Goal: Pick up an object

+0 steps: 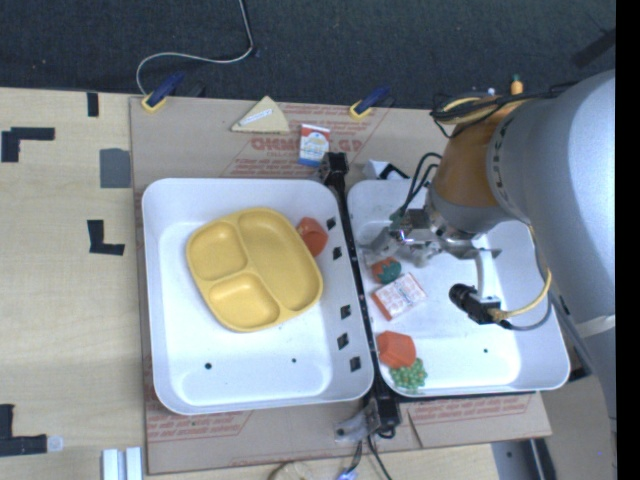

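Camera view: gripper (405,240) low in right bin (530,368), over small teal-and-red object (386,268).
Grasp: apparently unclosed; cannot tell.
Advice: centre on object, avoid adjacent packet (399,295).

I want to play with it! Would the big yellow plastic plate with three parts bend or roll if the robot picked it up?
The yellow three-part plastic plate looks moulded and stiff, so probably no bending. It lies flat and wide in the left white bin, so rolling seems unlikely. Its smooth surface might slip.
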You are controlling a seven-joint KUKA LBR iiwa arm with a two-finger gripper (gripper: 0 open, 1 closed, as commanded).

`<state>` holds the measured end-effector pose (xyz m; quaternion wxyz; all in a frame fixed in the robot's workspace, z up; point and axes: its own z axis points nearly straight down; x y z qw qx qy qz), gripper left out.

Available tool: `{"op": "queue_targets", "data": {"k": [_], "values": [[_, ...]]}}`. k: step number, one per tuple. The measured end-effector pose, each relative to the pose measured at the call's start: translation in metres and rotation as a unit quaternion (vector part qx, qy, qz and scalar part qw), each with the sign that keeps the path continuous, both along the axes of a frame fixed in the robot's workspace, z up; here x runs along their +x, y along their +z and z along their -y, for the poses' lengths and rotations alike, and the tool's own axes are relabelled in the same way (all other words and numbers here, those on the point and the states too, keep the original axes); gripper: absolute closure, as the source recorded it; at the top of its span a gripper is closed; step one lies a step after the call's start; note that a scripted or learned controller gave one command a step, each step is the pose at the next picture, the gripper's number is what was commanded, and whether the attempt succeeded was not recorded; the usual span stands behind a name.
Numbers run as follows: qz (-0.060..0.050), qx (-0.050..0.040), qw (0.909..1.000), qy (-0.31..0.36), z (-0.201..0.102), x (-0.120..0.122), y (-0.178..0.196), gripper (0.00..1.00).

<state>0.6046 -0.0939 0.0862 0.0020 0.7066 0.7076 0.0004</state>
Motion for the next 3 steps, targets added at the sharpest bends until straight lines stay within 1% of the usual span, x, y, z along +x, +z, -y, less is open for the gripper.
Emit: {"op": "queue_targets", "data": {"k": [1,2,3], "values": [[0.0,0.0013,1.0,0.0,0.012,0.024,0.0,0.0],[0.0,0.0001,1.0,0.0,0.014,-0.002,0.0,0.0],[0.001,-0.0003,1.0,0.0,0.007,-0.018,0.0,0.0]]}}
